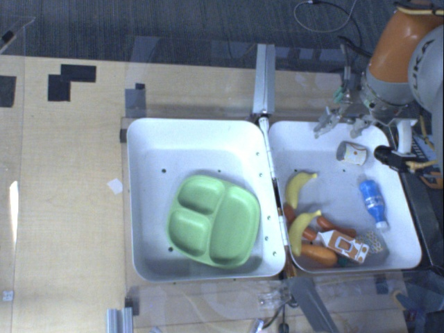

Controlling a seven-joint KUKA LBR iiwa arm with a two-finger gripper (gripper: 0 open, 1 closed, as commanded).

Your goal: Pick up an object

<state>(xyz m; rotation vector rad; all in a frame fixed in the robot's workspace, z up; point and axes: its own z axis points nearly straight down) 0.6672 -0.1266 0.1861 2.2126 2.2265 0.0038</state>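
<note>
My gripper (341, 124) hangs over the far edge of the right bin (414, 250), open, with nothing between its fingers (324, 125). Just in front of it lies a small white cup (352, 152) on its side. A blue bottle (373, 202) lies toward the bin's right wall. Two yellow bananas (298, 186) (300, 229) sit along the left wall. An orange and white carton (341, 243) and an orange-red piece (317, 254) lie at the near edge, beside a grey mesh item (375, 241).
The left bin (149, 158) holds a green divided plate (214, 219). A metal post (263, 82) stands between the bins at the back. Cables (333, 16) trail behind the arm.
</note>
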